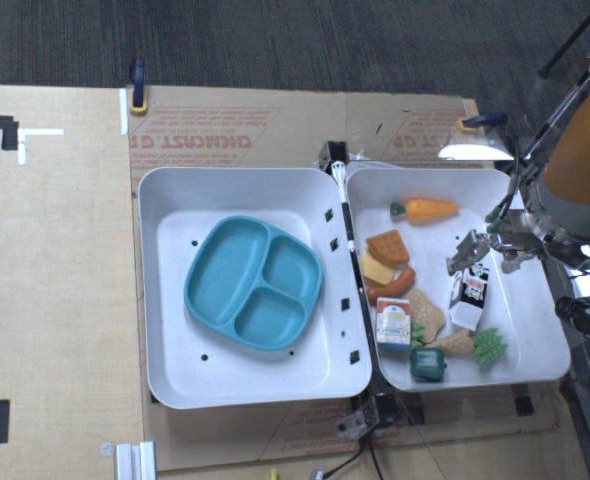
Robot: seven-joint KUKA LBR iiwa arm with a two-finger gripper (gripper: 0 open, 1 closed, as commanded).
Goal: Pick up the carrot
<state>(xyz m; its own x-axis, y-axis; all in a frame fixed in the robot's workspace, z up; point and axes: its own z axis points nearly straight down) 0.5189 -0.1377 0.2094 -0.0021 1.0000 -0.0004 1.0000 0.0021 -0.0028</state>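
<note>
The orange carrot (427, 209), with a green stub at its left end, lies near the back wall of the right bin (535, 363). My gripper (468, 251) hangs in the same bin, to the right of the carrot and nearer the front, a short gap away from it. Its fingers point left and look spread, with nothing between them. Just below the gripper stands a small white and black carton (469, 298).
Toy foods crowd the right bin's left and front: a brown cracker (388, 247), cheese (376, 269), sausage (393, 284), a small box (393, 325), bread (427, 313), a green block (428, 365) and broccoli (489, 346). A teal divided plate (253, 283) lies in the left bin (165, 368).
</note>
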